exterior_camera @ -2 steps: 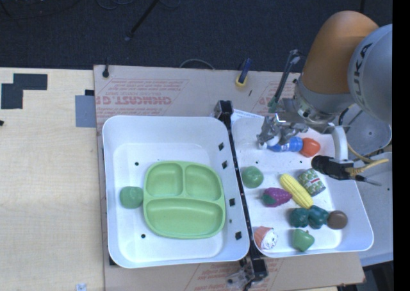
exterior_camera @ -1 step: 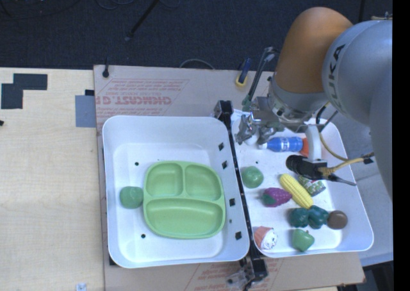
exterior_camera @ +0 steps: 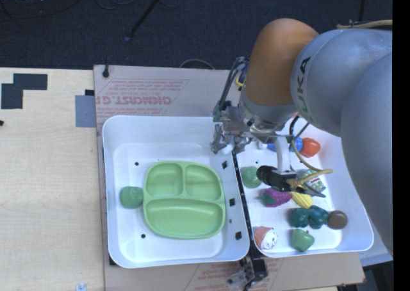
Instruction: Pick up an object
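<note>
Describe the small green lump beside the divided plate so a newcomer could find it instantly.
Start at the left white bin, which holds a light green divided plate. Just off the plate's left edge, on the bin floor, sits the small green lump. It is darker green than the plate, rounded, and lies apart from the toy pile in the right bin.

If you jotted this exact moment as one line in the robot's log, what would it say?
gripper: above divider between bins | holding: nothing seen | left bin: green divided tray, green ball | right bin: toy pile
</note>
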`<state>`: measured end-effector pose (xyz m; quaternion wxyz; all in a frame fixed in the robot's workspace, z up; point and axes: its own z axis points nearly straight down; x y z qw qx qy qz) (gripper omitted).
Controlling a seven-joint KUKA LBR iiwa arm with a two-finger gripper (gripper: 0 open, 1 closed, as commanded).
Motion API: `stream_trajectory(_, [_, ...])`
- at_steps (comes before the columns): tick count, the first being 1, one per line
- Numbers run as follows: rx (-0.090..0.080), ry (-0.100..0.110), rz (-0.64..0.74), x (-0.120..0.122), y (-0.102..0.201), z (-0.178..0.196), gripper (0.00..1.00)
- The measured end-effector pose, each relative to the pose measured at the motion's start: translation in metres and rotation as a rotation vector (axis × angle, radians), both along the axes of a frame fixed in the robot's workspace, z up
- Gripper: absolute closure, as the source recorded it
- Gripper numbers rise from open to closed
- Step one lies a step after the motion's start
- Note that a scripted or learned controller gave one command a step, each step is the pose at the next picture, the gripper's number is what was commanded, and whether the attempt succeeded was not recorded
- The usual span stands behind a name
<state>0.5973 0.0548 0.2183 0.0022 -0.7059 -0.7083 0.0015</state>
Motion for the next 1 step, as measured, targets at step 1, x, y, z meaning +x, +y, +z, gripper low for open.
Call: stream_trajectory(1, [0.0,-0.002,-0.002,-0.006,0.0052,0.0106,1.0])
